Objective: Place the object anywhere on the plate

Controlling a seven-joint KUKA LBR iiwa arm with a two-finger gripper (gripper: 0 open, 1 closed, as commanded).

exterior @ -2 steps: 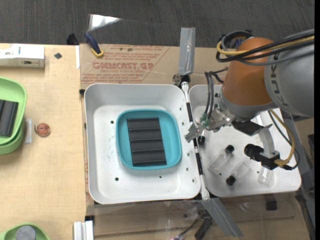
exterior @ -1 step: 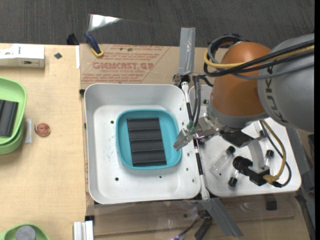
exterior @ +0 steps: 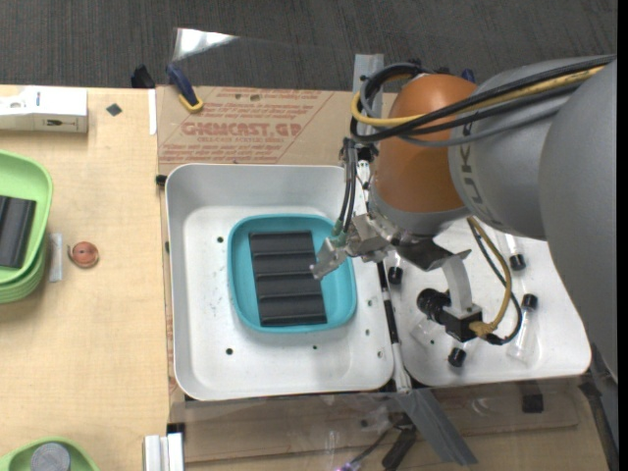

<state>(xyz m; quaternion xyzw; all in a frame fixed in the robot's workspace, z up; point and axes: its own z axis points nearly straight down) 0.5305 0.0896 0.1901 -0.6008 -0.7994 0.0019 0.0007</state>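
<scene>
Already looks near done, your call: dark ribbed object (exterior: pixel 285 277) lies on teal plate (exterior: pixel 341 307) in left bin (exterior: pixel 196 361). Gripper (exterior: pixel 332 258) over plate's right rim, grip state can't tell. Left: confirm release, retract arm. Surroundings: wooden bench (exterior: pixel 88 361), cardboard (exterior: pixel 245 126) behind, right bin (exterior: pixel 549 351).
</scene>
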